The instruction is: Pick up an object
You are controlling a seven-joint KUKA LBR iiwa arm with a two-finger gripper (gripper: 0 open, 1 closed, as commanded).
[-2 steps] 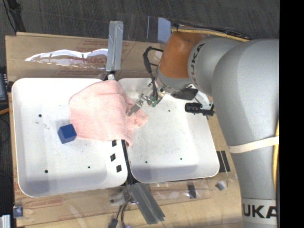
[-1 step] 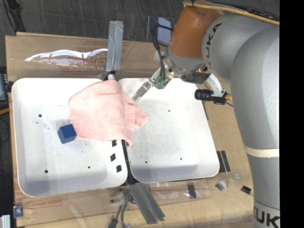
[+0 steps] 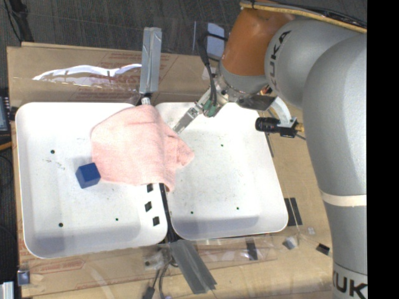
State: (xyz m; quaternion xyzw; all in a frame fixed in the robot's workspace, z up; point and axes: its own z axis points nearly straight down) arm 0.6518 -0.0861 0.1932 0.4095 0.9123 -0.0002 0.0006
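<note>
A pale pink cloth (image 3: 137, 145) and a blue block (image 3: 88, 175) lie against white bins (image 3: 37, 229); the bench (image 3: 75, 73) is brown.

This looks like a robotics lab: a grey industrial arm (image 3: 318, 73) reaches over two white bins (image 3: 37, 229) on a cardboard-covered bench (image 3: 81, 64), taped markers and cables around.

pink cloth (image 3: 138, 146) hides bin divider | arm (image 3: 324, 104) cut off right

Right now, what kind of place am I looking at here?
Likely a robot grasping test bench: two shallow white bins taped down on cardboard, a KUKA arm over them, and practice items, a pink cloth and blue block.
</note>
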